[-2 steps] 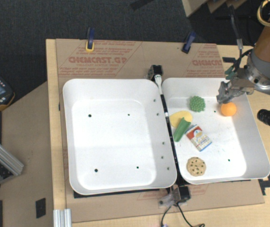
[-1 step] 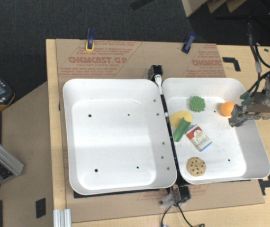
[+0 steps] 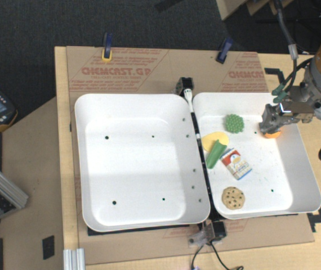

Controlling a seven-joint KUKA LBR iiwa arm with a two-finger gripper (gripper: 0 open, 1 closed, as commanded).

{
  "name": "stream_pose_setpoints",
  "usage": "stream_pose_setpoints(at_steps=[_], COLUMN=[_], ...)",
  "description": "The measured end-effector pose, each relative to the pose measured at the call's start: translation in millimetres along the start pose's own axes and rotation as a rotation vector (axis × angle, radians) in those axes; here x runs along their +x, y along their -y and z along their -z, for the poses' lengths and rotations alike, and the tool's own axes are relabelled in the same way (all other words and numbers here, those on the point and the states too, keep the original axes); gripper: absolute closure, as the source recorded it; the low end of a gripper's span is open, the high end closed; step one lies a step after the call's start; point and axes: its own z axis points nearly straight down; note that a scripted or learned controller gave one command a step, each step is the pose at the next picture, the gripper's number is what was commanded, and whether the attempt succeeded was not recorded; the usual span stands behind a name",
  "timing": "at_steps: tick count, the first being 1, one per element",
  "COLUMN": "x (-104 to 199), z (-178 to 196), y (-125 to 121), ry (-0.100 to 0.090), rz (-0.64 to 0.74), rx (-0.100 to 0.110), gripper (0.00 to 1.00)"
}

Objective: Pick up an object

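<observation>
One fixed overhead camera, slanted down on both white bins (image 3: 93,108) from the front.

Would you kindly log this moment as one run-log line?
claw: over orange object, right bin | grasp: unconfirmed | in bin: green ball, cookie

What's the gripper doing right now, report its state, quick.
Gripper: down in the right bin, at an orange object near the far right edge; open or shut cannot be told, and no grasp shows.
</observation>
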Motion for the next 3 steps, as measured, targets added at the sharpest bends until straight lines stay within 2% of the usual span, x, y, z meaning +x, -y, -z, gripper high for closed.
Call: stream_pose_setpoints(at_steps=[1, 2, 3], x=[44.0, 98.2, 95.6], z=[12.5, 47.4, 56.1], y=[3.5, 2.8, 2.2], ry=[0.000, 0.000, 0.001], rz=[-0.003, -0.003, -0.006], rx=[0.005, 0.004, 0.005], gripper=[1.00, 1.00, 1.00])
